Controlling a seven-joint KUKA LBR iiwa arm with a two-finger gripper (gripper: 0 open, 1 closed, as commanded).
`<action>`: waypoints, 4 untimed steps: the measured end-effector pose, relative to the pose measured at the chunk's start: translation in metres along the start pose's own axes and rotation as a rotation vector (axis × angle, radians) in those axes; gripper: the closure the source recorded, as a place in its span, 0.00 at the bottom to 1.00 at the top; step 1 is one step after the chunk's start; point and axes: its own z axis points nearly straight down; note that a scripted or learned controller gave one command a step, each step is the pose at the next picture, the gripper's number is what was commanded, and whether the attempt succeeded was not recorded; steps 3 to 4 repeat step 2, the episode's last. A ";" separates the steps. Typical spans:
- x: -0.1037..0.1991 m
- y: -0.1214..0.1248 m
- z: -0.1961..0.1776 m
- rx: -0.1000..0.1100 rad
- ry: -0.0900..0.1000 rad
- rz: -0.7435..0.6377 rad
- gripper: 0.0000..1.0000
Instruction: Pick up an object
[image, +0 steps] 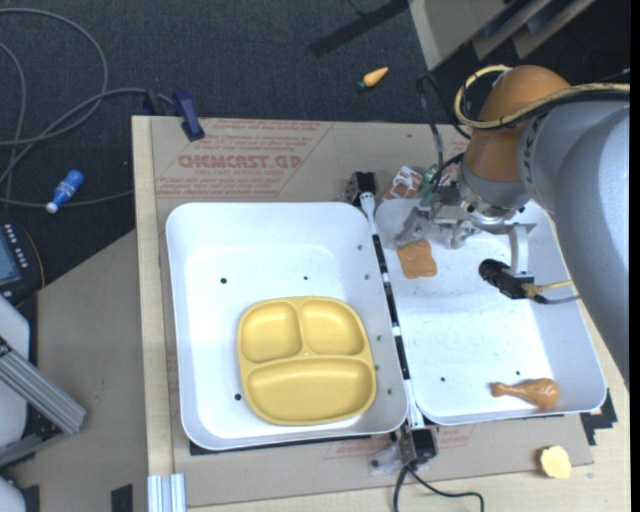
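Note:
My gripper (432, 232) hangs over the far left corner of the right bin (470, 350). Just in front of it, close to the bin's left wall, lies a small orange-brown chunk (418, 260); nothing in the view shows the chunk being held. A brown drumstick-shaped toy (526, 392) rests near the right bin's front right corner. The left bin (200, 250) holds a yellow divided plate (305, 358) in its front half.
A small white-and-brown item (405, 182) sits on the bench behind the right bin. A yellow lump (555, 461) lies on the bench past the front right corner. The grey arm (590, 190) covers the right bin's far right side.

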 end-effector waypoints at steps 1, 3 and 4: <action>0.000 -0.011 0.000 0.004 0.001 0.002 0.00; 0.002 0.000 0.000 -0.001 0.001 0.001 0.00; 0.002 0.000 0.000 -0.001 0.001 0.001 0.00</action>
